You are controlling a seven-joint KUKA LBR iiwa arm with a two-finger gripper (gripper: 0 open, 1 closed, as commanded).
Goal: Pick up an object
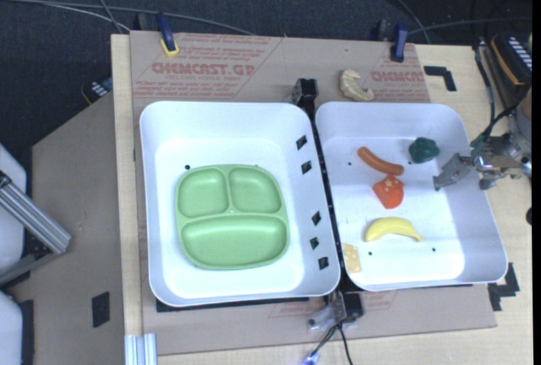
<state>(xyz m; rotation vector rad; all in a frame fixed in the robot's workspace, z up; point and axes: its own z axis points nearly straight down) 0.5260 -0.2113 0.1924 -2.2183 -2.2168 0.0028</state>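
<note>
Wooden desk (211, 59) on dark carpet: left white bin (161, 186) holds a green divided tray (232, 215); right white bin (473, 245), banana (392, 229), sausage (380, 160). Tool (452, 173) at right edge, grip state indiscernible.

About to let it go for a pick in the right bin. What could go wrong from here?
1. The sausage and red pepper lie nearly touching, so a grab at one may nudge or catch the other.
2. The gripper sits near the right bin's side wall, so a low approach might clip it.
</note>
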